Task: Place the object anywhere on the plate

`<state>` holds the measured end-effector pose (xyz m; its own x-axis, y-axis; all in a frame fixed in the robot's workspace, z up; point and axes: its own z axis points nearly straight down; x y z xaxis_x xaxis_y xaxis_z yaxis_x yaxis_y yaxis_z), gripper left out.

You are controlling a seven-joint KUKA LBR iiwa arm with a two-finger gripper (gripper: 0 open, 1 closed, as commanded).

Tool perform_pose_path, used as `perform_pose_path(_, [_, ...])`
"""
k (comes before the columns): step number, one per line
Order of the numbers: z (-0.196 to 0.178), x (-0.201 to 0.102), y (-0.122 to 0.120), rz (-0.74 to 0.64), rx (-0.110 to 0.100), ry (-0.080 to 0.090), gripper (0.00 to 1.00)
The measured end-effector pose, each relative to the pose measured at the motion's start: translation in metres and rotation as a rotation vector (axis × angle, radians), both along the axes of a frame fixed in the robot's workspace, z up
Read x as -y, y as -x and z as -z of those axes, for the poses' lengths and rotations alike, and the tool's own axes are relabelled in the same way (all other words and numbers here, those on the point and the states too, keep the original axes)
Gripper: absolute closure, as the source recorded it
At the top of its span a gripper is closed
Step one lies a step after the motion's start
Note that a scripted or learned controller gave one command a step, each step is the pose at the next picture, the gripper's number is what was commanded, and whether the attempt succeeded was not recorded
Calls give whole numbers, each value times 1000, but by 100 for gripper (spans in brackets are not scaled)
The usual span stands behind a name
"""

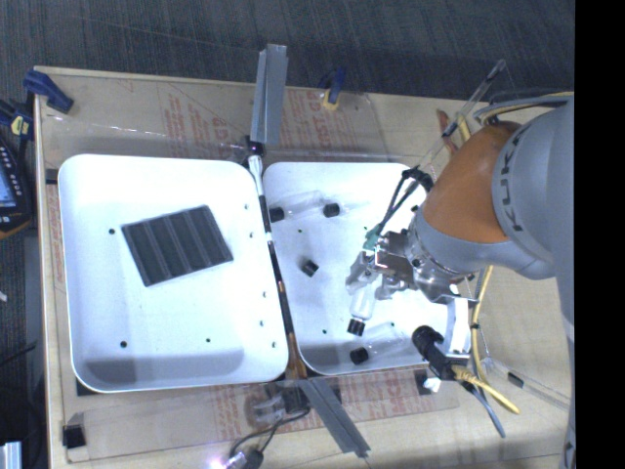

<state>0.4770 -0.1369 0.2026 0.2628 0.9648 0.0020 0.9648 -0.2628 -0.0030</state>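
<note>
Grey ribbed plate (pixel 177 244) lies in left bin (pixel 73 262) (alone).

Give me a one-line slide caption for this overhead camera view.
KUKA arm's gripper over the right bin; dark ridged plate in the left bin.

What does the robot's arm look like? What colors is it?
The arm is fat, round and grey, with a big orange band near its end. Dark letters are printed on the grey part. A black cable with a green bit runs down to the hand, which is small and silvery, made of metal pieces.
</note>
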Motion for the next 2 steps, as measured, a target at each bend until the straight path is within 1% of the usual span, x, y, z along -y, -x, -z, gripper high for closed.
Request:
perform_pose_path(1, [71,-43,-78,-192,-2,1,100])
perform_pose_path(2, [11,-129,-114,-315,0,0,100])
